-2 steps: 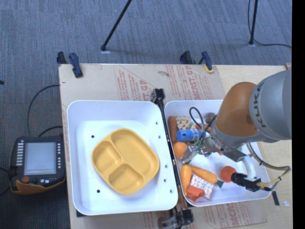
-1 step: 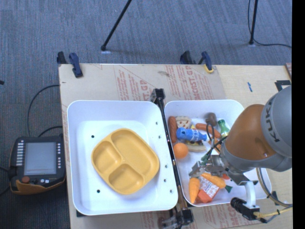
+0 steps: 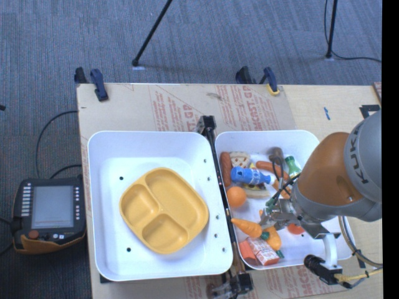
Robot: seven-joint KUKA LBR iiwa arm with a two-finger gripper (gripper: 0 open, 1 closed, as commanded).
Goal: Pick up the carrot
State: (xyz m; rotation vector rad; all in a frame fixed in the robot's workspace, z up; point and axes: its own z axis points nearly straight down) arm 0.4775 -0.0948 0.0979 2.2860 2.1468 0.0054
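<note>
two risks stood out: the carrot (image 3: 247, 228) lay in the right bin (image 3: 298, 137) toward the worktop's front edge, crowded by an orange (image 3: 235, 197) and carton (image 3: 260, 251); my claw (image 3: 277, 217) hovered beside it, its opening impossible to tell, and could've nudged it away.

You are looking at an evenly lit scene, bright and diffuse, with light that seems to come from overhead. The two white bins (image 3: 103, 167) are close to washed out, and their walls lose detail. Shadows are soft and short: a faint one lies under the yellow plate (image 3: 163, 210). The orange band on the arm (image 3: 330, 173) carries a mild sheen. Focus is moderate throughout; the small toys look slightly soft, and the carpet (image 3: 62, 30) shows fine grain.
</note>
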